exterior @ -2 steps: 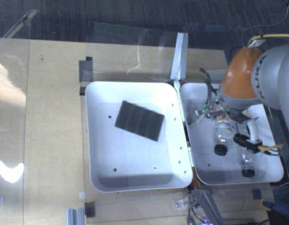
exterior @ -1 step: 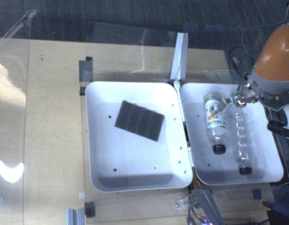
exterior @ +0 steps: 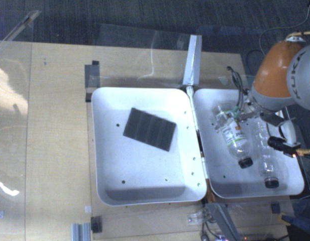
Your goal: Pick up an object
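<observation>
Two clear plastic bottles with black caps lie in the right bin [exterior: 220, 177]. One bottle [exterior: 231, 136] has a label and points its cap toward the front. The second bottle [exterior: 266, 157] lies to its right, cap near the front wall. A dark grey ribbed rectangular pad [exterior: 149, 128] lies flat in the left bin [exterior: 109, 185]. My gripper [exterior: 242, 110] hangs under the orange-banded wrist over the back of the right bin, right at the base end of the labelled bottle. The wrist hides most of it.
The grey arm with its orange band [exterior: 275, 72] covers the right bin's back right corner. A black cabled part [exterior: 278, 144] sticks out over the second bottle. A metal divider post [exterior: 191, 64] stands behind the gap between the bins.
</observation>
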{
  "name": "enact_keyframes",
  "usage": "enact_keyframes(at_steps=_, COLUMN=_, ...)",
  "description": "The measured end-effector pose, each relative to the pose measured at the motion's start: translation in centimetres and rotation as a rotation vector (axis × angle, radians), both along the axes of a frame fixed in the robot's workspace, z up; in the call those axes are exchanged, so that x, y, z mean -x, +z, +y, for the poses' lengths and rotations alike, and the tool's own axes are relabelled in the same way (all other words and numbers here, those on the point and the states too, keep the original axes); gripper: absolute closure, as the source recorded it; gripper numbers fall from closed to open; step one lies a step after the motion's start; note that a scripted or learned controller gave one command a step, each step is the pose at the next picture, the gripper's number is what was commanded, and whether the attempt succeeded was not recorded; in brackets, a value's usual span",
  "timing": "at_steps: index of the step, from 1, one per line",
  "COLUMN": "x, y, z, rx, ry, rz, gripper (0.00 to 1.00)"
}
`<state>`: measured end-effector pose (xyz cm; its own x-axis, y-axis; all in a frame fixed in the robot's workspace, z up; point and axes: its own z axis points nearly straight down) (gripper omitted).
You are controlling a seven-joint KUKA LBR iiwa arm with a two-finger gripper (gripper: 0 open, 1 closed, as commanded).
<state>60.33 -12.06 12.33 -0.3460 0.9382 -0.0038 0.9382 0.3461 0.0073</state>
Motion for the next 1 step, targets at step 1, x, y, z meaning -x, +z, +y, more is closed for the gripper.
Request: enact_keyframes(at_steps=1, x=-0.61, y=-3.42, z=0.09, rx=0.000, ry=0.000, rz=-0.004, gripper=0.00)
